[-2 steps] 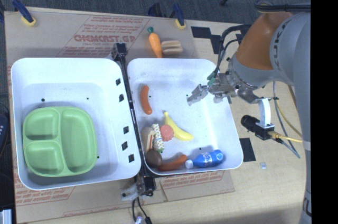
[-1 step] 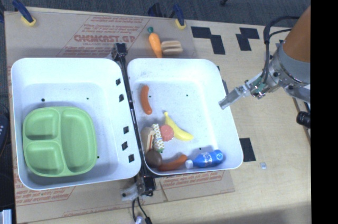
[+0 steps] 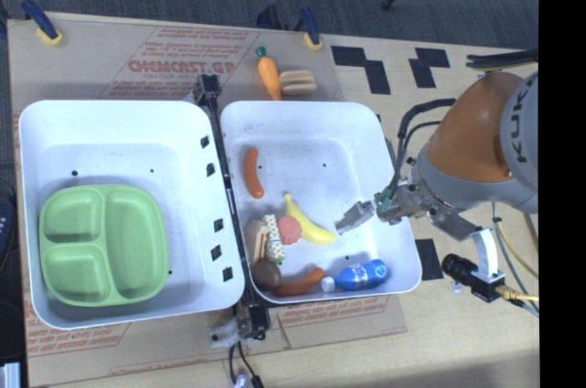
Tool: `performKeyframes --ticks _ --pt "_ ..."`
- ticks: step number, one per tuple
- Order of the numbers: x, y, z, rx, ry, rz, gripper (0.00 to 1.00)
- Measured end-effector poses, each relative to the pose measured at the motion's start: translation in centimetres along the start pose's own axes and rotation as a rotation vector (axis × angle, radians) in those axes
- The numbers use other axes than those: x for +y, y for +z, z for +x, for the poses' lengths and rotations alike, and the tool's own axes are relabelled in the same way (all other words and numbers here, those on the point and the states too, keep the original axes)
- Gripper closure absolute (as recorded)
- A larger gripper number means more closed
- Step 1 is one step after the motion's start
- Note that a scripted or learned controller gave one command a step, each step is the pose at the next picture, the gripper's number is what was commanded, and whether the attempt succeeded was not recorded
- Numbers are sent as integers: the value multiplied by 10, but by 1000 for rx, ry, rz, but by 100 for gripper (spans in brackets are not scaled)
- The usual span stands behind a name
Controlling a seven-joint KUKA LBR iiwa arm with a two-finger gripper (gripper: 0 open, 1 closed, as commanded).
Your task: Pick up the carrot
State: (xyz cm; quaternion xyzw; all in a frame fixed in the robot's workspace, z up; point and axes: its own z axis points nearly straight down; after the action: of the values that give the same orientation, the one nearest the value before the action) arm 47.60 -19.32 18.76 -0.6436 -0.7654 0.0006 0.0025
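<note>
The carrot (image 3: 267, 77), orange with a small green top, lies on the cardboard behind the right bin (image 3: 302, 123), outside both bins. My gripper (image 3: 355, 217) hangs low over the right side of the right bin, just right of a yellow banana (image 3: 307, 227). It is far from the carrot, toward the front right. Nothing shows in its grasp.
A tan bun (image 3: 298, 83) lies right beside the carrot. The right bin also holds a red sausage (image 3: 253, 172), a sandwich toy (image 3: 277, 236), a blue bottle (image 3: 360, 274) and another sausage (image 3: 298, 284). A green divided plate (image 3: 103, 242) sits in the left bin (image 3: 110, 125).
</note>
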Motion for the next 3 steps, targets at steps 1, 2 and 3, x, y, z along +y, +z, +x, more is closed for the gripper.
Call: performKeyframes --ticks 1,2,3 --pt "-3 -90 -18 -4 -165 -3 0" --pt "66 -25 -29 -2 220 -2 0" --pt "44 -172 -18 -1 561 -3 0"
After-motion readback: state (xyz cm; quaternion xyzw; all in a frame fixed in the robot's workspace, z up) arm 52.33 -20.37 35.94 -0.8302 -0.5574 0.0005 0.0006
